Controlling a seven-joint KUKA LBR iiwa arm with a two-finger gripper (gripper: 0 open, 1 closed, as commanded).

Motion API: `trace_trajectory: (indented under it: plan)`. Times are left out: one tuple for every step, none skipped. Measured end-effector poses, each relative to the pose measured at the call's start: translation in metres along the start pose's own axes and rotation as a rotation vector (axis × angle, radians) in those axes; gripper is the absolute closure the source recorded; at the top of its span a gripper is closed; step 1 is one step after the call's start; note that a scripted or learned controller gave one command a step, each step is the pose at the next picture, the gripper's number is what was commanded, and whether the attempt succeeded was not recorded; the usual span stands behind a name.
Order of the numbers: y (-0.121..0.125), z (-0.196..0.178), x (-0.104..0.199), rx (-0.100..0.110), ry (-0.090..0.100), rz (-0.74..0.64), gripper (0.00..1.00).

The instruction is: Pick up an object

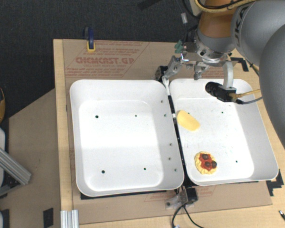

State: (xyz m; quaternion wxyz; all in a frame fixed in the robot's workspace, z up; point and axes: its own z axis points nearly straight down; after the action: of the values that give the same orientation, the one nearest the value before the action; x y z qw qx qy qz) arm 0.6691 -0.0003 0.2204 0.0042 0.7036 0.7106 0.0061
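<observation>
Left bin (118, 141): white and shallow, left of the gripper and lower in the view, touching the right bin along their middle edge.
Yellow piece (188, 120): smooth and rounded, in the right bin, below the gripper and near the shared edge.
Gripper (195, 69): at the far rim of the right bin (242, 146); its two fingers stand spread apart, grasping nothing.
Small pizza toy (205, 162): yellow with red spots, in the right bin, well below the gripper.

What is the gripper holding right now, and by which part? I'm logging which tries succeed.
Nothing. The gripper hangs open over the right bin's far edge, nothing between its fingers. The yellow piece and the pizza toy lie in that bin.
</observation>
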Motion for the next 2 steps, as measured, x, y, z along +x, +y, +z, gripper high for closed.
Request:
trace_trajectory:
  plan:
    - [-0.002,-0.002,-0.006,0.010,-0.003,0.008,1.00]
    - [0.000,-0.083,0.042,0.005,-0.001,0.004,1.00]
